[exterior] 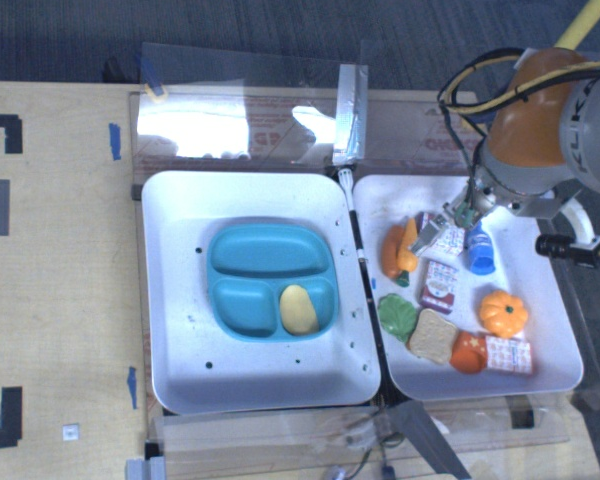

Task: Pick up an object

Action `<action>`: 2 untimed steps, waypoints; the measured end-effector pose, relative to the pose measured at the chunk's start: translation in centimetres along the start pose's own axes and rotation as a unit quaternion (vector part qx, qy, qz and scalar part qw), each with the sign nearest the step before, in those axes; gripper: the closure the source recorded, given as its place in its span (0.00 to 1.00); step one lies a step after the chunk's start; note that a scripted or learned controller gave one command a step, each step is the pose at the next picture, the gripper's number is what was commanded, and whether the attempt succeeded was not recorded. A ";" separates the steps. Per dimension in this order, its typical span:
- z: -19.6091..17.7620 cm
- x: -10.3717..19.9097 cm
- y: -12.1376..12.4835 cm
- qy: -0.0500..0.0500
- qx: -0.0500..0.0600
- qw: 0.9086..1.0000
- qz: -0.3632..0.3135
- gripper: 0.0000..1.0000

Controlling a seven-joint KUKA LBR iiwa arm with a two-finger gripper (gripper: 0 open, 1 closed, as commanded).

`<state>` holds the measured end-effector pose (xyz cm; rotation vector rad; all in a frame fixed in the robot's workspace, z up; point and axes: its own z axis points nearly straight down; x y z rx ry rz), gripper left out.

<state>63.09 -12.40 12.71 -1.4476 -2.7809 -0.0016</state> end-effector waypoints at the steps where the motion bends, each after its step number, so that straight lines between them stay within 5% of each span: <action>1: -0.5 -0.4 -0.1 -0.004 -0.002 1.000 0.002 0.00; 2: 4.0 -0.6 2.7 -0.006 -0.004 0.992 0.126 0.00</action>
